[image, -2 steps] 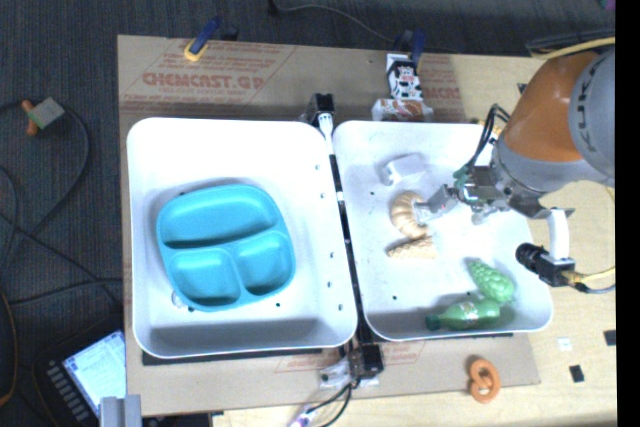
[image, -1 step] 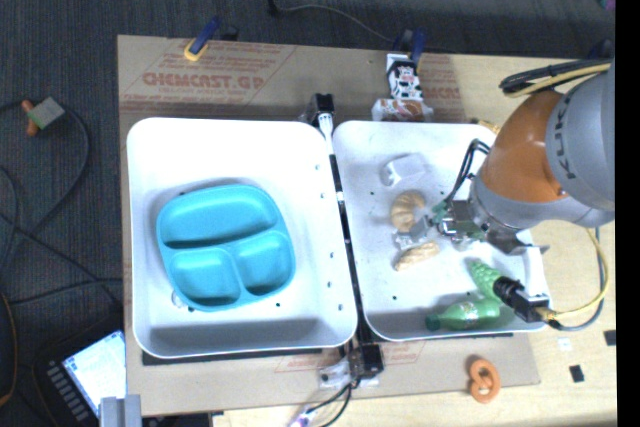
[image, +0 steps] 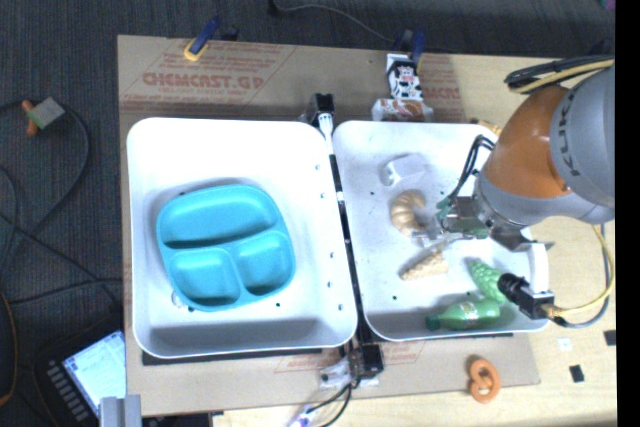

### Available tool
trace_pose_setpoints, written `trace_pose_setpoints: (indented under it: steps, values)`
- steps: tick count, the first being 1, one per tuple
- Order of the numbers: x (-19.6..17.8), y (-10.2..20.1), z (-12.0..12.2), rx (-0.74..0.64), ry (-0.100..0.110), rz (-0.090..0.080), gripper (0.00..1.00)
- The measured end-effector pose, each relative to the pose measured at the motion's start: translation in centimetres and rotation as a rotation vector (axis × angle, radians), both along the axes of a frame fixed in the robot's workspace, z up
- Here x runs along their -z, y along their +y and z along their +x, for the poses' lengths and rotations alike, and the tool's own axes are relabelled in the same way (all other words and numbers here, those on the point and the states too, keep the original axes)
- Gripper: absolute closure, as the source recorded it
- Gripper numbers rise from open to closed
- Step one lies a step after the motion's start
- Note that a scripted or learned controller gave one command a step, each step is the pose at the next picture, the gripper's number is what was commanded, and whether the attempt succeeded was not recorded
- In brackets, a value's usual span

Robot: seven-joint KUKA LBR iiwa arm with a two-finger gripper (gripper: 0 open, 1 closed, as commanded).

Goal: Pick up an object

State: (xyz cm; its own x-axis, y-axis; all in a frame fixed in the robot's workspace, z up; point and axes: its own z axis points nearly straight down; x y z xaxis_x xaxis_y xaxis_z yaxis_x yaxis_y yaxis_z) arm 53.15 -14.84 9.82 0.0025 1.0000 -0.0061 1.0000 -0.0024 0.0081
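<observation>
Hovering just right of the small tan ridged toy pastry point(image: 424, 263) in the right white plastic bin point(image: 372, 245), the end effector point(image: 447, 220) hides its opening; cannot tell. Pastry looks light, rigid; grip across its narrow middle.

Two white bins point(image: 140, 215); one blue divided tray point(image: 225, 245); one green bottle point(image: 470, 313); two tan pieces point(image: 407, 209); one white piece point(image: 403, 169).
</observation>
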Motion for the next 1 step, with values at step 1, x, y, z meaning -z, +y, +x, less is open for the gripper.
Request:
trace_pose_setpoints:
  steps: [1]
  values:
    - [0.01, 0.0, -0.01, 0.0, 0.0, 0.0, 0.0]
